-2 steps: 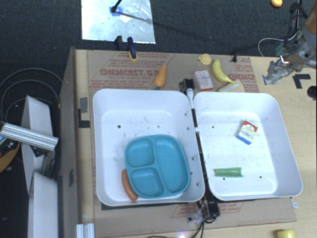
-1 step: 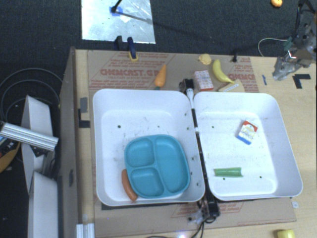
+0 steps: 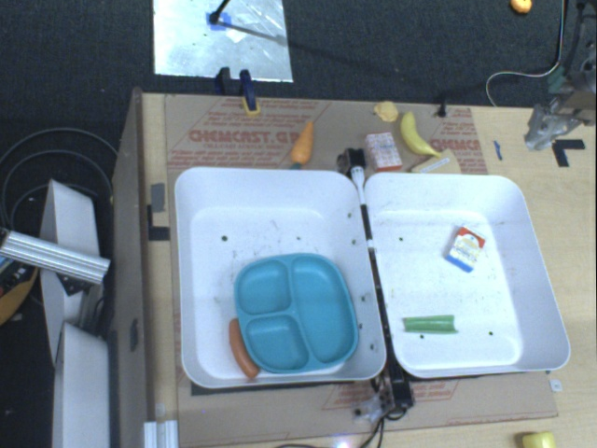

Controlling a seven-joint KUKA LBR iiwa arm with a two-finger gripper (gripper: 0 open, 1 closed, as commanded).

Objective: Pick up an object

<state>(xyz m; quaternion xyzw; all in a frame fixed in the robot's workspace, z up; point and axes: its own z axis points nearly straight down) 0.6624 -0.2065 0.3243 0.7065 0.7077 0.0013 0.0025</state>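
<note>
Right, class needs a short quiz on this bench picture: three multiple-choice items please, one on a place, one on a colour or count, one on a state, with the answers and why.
1. Where does the blue divided tray sit?
A. left bin
B. right bin
C. on the cardboard behind the bins

2. What colour is the flat stick in the right bin?
A. red
B. green
C. yellow

3. How does the orange sausage lie?
A. on top of the tray
B. standing upright
C. flat beside the tray

Answers: 1 A, it fills the left bin near its front; 2 B, plainly green; 3 C, it lies on the bin floor along the tray's left edge.
</note>
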